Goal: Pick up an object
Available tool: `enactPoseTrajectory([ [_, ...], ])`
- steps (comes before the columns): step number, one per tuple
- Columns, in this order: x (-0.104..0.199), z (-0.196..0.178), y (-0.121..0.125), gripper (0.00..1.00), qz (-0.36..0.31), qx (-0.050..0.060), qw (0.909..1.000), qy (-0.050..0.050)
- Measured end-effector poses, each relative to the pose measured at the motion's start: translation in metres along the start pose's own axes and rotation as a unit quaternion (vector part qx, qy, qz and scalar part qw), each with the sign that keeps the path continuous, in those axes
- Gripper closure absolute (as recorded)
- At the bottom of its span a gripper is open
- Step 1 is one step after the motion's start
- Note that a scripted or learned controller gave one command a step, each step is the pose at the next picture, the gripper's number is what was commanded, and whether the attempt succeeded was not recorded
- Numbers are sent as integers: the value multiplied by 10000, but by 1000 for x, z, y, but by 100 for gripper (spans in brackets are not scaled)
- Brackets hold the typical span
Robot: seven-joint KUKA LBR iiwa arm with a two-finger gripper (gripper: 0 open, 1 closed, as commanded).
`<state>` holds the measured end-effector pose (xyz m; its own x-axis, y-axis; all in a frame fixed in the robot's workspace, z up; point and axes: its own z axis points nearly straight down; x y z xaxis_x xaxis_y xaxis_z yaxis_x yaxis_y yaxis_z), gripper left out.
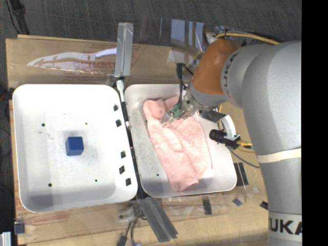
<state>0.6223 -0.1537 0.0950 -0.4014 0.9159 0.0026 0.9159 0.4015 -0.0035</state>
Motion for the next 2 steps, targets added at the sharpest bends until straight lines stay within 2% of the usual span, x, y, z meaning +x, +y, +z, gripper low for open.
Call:
enactPoseTrajectory([
  [2, 0, 0, 0, 0, 0, 0, 10000, 0],
])
